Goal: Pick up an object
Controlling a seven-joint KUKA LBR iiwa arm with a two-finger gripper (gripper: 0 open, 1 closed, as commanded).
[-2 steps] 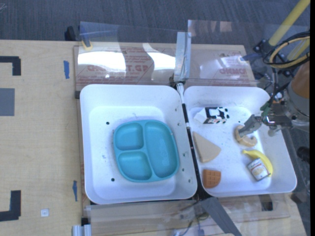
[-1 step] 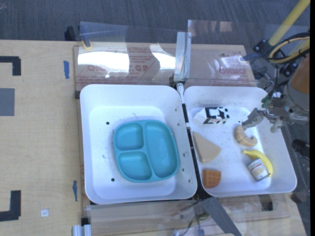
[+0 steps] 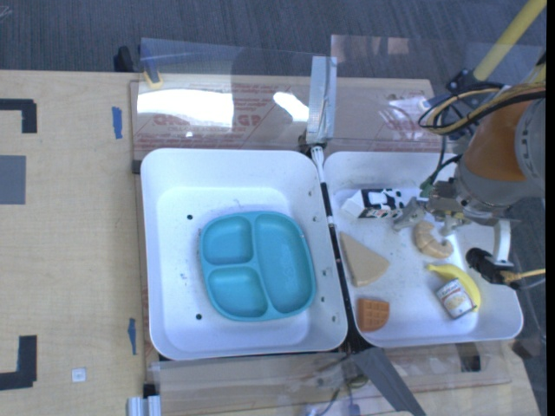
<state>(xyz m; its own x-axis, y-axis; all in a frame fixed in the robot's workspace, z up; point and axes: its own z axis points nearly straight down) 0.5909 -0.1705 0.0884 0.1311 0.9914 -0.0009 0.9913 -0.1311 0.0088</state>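
- Two white bins: left bin (image 3: 165,232) bears one blue divided plate (image 3: 257,265); right bin (image 3: 503,323) has five small items.
- One hand (image 3: 431,217) hangs at 12 o'clock over a tan pastry (image 3: 434,241); finger state: cannot tell.
- One each: wedge (image 3: 362,263), waffle (image 3: 373,314), banana (image 3: 451,275), jar (image 3: 454,298).
- Risk: crowded banana and jar at 5 o'clock may deflect a grasp.

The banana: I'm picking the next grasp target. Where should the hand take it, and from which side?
Probably across the banana's middle, coming straight down from above. It lies flat in the right bin, curved, with a small jar close beside it, so closing across the narrow width looks safest.
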